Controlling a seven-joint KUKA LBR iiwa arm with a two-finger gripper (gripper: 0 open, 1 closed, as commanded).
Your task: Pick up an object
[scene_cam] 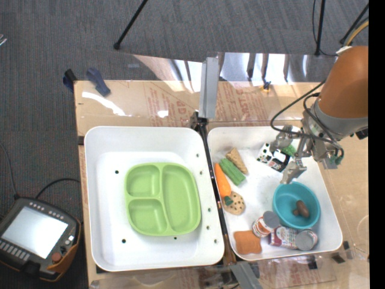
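Note:
My gripper (pixel 287 159) hangs over the back of the right bin (pixel 252 138), its fingers spread open and nothing between them. One fingertip (pixel 295 173) points down at the rim of a teal bowl (pixel 289 212) that holds a small brown piece (pixel 301 208). A black-and-white patterned toy (pixel 271 156) lies just left of the gripper. Farther left lie an orange carrot (pixel 223 183), a green stick-shaped piece (pixel 233 171), a tan wedge (pixel 237 158) and a spotted cookie (pixel 234 204).
An orange sponge-like square (pixel 247 242) and three small cans (pixel 283 236) crowd the right bin's front edge. The left bin (pixel 108 161) holds a green divided plate (pixel 162 198). A tablet (pixel 35 233) sits off the bench at the lower left.

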